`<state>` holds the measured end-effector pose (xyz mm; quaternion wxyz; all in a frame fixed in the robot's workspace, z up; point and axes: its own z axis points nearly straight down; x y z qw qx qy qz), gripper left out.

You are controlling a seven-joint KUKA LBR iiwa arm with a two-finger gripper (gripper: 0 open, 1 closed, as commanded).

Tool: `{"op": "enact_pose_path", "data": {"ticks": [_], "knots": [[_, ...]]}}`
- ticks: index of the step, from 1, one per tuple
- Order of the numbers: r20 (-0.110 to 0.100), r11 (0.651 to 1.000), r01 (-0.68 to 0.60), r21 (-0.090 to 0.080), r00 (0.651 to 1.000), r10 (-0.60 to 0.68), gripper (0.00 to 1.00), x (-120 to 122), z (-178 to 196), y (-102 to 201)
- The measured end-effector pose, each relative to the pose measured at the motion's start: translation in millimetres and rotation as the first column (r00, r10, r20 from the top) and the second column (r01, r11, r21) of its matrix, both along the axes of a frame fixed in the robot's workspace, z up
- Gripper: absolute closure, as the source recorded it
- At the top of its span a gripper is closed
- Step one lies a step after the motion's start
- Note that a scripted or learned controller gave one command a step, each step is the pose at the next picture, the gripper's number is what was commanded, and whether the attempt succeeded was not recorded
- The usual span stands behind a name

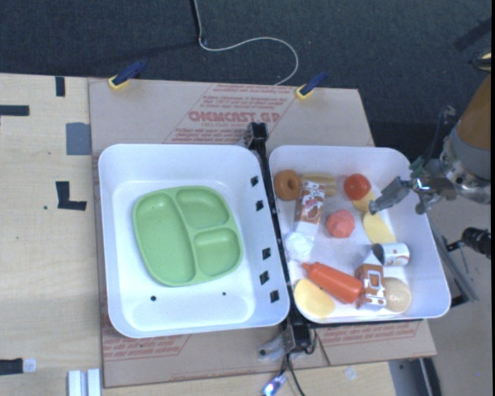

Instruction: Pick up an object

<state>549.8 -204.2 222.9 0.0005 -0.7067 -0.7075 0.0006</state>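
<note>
Two shallow white bins sit side by side on a cardboard sheet (231, 114) laid over a wooden bench (33, 221). Nearest the camera, along the front wall of the right bin (433, 246), a yellow lemon-like piece (315, 299) lies touching an orange bottle (334, 280), which runs slantwise toward a brown-and-white carton (371, 285). A pale round piece (396, 295) rests just beside that carton in the front right corner. A small white cup (394, 254) lies on its side just behind them, with a yellow banana-like piece (378, 228) beyond it.

In the left bin (115, 246), a green divided plate (187, 234) lies flat near the middle, well apart from the clutter.

Mid-bin on the right, a crumpled clear wrapper (299, 243) lies against the dividing wall, a pink round piece (340, 224) near it. Farther back, a red-and-white packet (311, 202) leans between a brown doughnut (287, 184) and a red tomato-like piece (356, 186), the doughnut close to the bin's far left corner.

The gripper (389, 198) hangs over the right bin's far right side, just above the banana-like piece and beside the tomato-like piece, one dark finger (386, 198) pointing down-left. Whether the fingers are spread or pressed together cannot be told, and nothing shows between them. The grey wrist (458, 176) reaches in over the bin's right wall.

Beyond the bins, a yellow-and-blue clamp (126, 74) and a second clamp (311, 83) pin the cardboard's far corners, and a white cable (247, 46) loops across the dark floor.
</note>
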Motion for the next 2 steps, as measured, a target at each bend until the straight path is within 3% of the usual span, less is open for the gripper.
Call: {"op": "enact_pose_path", "data": {"ticks": [1, 2], "knots": [[0.01, 1.0, 0.0, -0.003, 1.0, 0.0, 0.0, -45, -126, 62], [0.013, 1.0, -0.001, -0.006, 1.0, 0.001, 0.0, -48, -135, 102]]}}
